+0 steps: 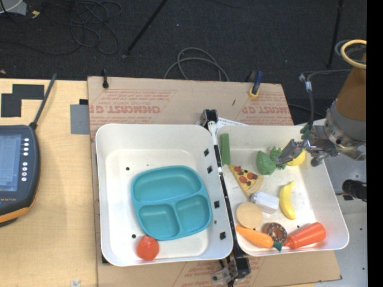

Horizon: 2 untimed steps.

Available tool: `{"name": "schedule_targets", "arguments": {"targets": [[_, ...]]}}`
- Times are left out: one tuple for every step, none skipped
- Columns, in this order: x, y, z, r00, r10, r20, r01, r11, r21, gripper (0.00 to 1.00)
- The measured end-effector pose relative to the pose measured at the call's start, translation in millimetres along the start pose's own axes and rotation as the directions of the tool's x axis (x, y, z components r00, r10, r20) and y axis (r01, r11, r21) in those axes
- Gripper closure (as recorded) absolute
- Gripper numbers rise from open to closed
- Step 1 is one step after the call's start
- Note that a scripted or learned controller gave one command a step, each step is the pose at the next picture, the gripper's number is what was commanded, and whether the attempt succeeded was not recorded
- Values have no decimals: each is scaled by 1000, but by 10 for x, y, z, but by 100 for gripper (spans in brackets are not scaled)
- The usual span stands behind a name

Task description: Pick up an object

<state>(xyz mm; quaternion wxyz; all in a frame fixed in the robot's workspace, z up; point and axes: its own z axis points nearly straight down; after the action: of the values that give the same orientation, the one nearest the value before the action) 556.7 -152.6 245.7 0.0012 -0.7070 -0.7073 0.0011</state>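
Gripper (293,153): over the right bin's (335,217) far edge, fingers clamped on a yellow toy (297,158), beside the broccoli (267,161). Pizza slice (246,179) and banana (288,200) mid-bin; carrot (254,236), donut (274,231) along near edge. Left bin (114,190): teal divided tray (170,201), tomato (147,247) at near edge.

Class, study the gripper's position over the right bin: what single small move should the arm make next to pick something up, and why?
Probably lower straight down a little. The gripper sits at the right bin's upper edge, right beside the green broccoli toy and a small yellow piece, with nothing visibly between its fingers. Those two toys are the nearest targets.
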Motion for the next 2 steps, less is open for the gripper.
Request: {"name": "schedule_targets", "arguments": {"targets": [[-231, -343, 882, 1000, 2, -3, -2, 1000, 12, 0], [-111, -334, 1383, 1000, 1, 0, -1, 1000, -10, 0]]}}
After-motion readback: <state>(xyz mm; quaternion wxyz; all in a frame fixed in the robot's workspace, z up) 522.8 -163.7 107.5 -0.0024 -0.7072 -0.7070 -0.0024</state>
